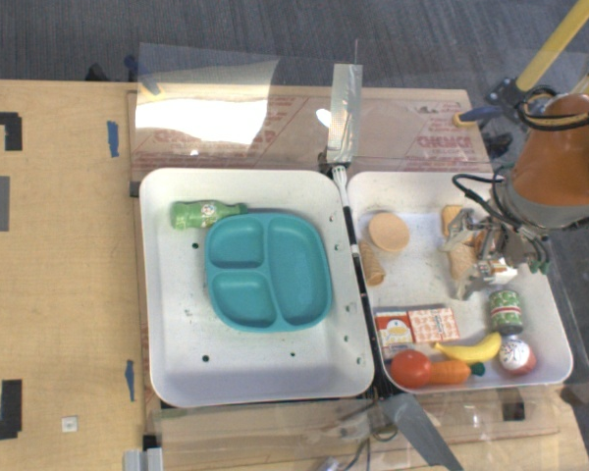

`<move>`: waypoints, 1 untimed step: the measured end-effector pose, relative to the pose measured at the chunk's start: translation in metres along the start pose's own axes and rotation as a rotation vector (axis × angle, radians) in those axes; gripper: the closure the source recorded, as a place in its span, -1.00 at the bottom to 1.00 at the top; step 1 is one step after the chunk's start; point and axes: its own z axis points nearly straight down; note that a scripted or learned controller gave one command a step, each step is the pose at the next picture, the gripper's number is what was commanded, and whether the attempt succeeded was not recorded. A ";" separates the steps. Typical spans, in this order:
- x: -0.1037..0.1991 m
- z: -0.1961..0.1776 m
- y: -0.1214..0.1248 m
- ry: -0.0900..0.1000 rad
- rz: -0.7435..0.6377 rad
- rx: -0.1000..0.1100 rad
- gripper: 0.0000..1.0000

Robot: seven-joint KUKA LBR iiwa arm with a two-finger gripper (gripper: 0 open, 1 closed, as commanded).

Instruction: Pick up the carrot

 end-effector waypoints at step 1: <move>-0.024 0.000 0.032 -0.002 -0.016 0.001 -1.00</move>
